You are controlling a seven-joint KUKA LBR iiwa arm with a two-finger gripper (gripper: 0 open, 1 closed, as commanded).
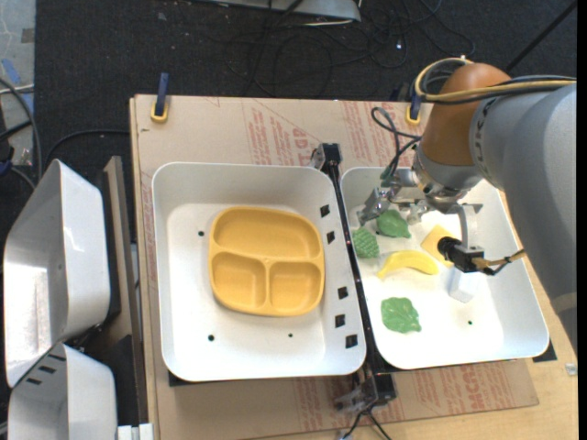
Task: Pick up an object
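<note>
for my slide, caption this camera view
Arm's end effector low in the right bin among green and yellow toys; yellow tray in left bin.

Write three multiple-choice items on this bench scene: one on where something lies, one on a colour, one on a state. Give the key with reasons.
1. Where does the divided tray lie?
A. In the left bin
B. In the right bin
C. On the cardboard outside the bins

2. What colour is the banana-shaped toy in the right bin?
A. Red
B. Yellow
C. Blue

3. How does the divided tray lie?
A. Flipped, underside up
B. Standing on its edge
C. Flat, compartments facing up

Key: 1 A, the tray rests on the floor of the left bin. 2 B, the curved toy beside the green pieces is plainly yellow. 3 C, its three compartments show from above.
</note>
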